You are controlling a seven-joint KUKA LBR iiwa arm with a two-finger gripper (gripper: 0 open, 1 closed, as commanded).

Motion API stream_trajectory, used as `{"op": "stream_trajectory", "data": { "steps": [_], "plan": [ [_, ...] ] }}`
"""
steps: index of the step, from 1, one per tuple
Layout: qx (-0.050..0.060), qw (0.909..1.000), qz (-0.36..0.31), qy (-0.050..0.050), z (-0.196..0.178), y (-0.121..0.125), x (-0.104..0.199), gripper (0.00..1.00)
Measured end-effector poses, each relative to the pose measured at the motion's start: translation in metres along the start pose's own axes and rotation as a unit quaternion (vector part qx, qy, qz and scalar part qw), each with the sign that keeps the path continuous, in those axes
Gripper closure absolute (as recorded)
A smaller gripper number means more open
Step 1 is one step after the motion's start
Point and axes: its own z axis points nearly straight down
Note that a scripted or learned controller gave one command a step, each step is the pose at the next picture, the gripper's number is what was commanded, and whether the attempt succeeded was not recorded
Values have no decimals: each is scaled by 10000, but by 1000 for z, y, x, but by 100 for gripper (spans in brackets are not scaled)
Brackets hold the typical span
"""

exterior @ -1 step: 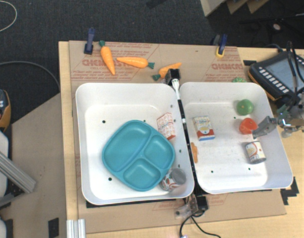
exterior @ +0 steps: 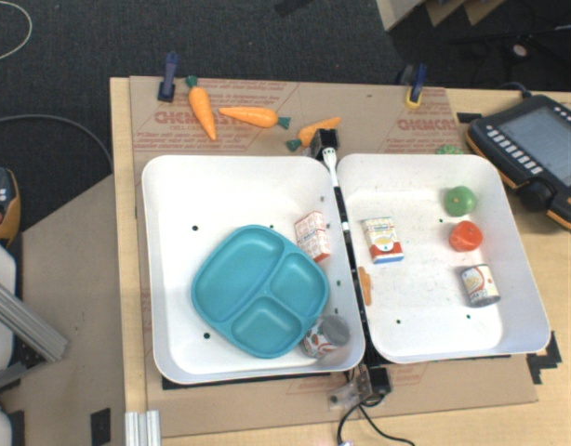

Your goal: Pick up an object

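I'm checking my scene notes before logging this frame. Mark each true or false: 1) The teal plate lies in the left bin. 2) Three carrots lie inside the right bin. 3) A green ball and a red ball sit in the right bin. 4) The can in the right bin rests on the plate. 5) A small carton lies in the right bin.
1) True: the teal plate lies in the left bin.
2) False: the carrots lie on the cardboard beyond the bins.
3) True: green ball, red ball, both in the right bin.
4) False: the can lies on the bin floor.
5) True: carton.
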Motion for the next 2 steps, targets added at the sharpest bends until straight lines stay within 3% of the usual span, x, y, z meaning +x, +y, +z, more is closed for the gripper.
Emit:
{"op": "stream_trajectory", "data": {
  "steps": [1, 2],
  "plan": [
    [72, 10000, -3, 20, -1, 1, 1, 100],
    [176, 9998, 11, 65, 147, 24, -22, 100]
  ]
}}
